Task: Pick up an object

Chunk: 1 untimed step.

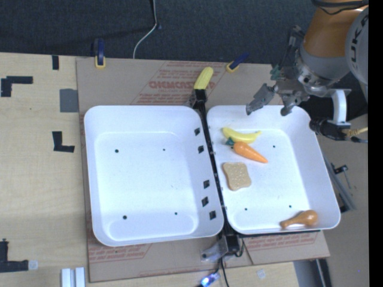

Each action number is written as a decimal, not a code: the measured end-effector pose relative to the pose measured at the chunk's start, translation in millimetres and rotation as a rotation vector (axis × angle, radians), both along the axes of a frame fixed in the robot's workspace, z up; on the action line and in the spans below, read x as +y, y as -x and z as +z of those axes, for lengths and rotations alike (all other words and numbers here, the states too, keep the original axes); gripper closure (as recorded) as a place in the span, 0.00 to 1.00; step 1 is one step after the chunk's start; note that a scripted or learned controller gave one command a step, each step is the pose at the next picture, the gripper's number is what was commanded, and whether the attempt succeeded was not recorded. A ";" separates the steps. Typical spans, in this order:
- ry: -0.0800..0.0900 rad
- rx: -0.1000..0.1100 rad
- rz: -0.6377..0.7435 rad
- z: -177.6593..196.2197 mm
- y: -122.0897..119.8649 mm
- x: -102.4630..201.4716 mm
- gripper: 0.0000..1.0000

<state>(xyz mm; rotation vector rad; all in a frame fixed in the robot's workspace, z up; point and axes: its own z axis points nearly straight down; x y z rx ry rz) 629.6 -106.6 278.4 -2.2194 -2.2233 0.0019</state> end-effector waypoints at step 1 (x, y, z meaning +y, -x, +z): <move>-0.002 0.014 0.000 -125.7 0.2 3.7 0.00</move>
